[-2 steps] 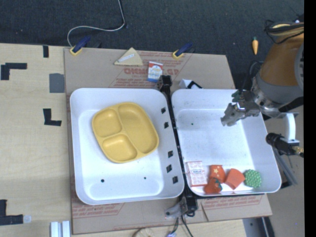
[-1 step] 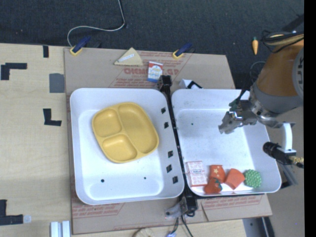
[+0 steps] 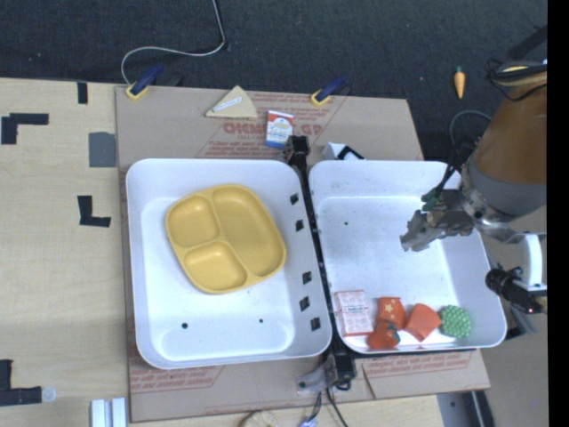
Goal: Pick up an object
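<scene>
Gripper (image 3: 416,236) hovers over the right bin (image 3: 373,185), finger state indeterminate; the orange block (image 3: 422,320) and green ball (image 3: 455,320) lie below it.

Light is even and fairly bright, coming from above. The two bins (image 3: 142,238) are the brightest areas, close to washed out, with little surface detail on their floors. The yellow tray (image 3: 227,236) casts a soft, narrow shadow on its lower left side. The arm (image 3: 520,145) throws a faint grey shadow on the right bin's floor. The dark floor at the top is dim and grainy. The whole picture is low in resolution and slightly soft; the small items (image 3: 404,318) at the right bin's near edge are fuzzy, and print on the cardboard (image 3: 258,132) is hard to read
</scene>
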Controlling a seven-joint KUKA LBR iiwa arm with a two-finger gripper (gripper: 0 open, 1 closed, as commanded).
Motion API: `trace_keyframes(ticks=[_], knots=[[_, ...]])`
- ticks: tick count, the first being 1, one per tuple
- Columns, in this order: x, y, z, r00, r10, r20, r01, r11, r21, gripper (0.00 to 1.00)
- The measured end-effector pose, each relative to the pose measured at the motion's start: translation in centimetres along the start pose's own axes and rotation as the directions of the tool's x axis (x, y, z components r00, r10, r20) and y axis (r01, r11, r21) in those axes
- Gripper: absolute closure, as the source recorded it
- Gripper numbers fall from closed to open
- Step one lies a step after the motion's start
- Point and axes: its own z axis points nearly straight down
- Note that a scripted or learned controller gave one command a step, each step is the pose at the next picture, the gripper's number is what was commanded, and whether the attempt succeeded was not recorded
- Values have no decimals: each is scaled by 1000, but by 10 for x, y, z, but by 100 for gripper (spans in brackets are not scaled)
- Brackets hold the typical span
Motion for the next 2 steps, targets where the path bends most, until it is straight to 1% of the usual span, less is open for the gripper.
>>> trace_keyframes(ticks=[1,2], knots=[[14,9,139,1000,1,-1,-1,1000,3,100],[83,19,70,1000,-1,-1,1,1000,0,100]])
